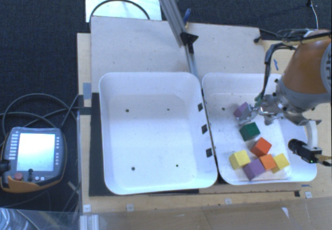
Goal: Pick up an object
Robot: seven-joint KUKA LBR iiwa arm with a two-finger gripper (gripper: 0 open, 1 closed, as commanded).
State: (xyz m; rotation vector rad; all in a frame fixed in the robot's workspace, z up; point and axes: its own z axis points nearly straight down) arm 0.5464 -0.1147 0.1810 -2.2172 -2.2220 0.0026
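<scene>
Several small blocks lie in the right bin [223, 169]. A mauve block [241, 110] is the farthest back, with a green block [249, 131] just in front of it. Nearer the front sit a red block [261, 146], an orange block [268, 161], a yellow block [239, 159], a purple block [253, 168] and a smaller yellow block [281, 161]. My gripper [257, 111] hangs low over the bin, right beside the mauve block's right edge and just behind the green one. Whether it touches the mauve block is unclear.
The left bin [111, 172] stands beside the right one, with a ridge between them. A slanted metal pole [171, 6] crosses the back of the bench. A teach pendant [32, 159] lies on the floor at the left.
</scene>
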